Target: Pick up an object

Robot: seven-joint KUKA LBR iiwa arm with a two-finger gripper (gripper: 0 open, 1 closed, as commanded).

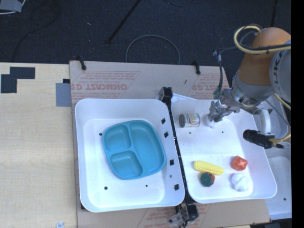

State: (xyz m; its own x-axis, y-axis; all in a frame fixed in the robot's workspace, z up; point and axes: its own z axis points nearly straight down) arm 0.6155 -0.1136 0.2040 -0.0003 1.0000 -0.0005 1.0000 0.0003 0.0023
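On the desk (33, 151) two shallow white bins stand side by side. At the near edge of the right bin (223, 194), around 5 o'clock inside it, lies a white crumpled object (240, 182). Just left of it, at about 6 o'clock, sits a small dark green ball (206, 179), and it is touching or almost touching a yellow toy corn cob (208, 167) that lies just beyond it. A red toy object (239, 163), perhaps a strawberry or a pepper, rests just beyond the white one, at 4 o'clock.

In the left bin (90, 184) a blue plate with three compartments (134, 149) lies near the middle, a little tilted.

Farther away, at 11 o'clock in the right bin, a small can (190, 120) lies on its side with its dark end to the left. Near it to the right, at 12 o'clock, the pincer (214, 117) hangs at the far wall of the bin. Its fingers are too small and too dark to read, so I cannot tell how they stand. No object is seen between them.

Beyond the bins a sheet of cardboard (123, 82) with red print covers the desk.
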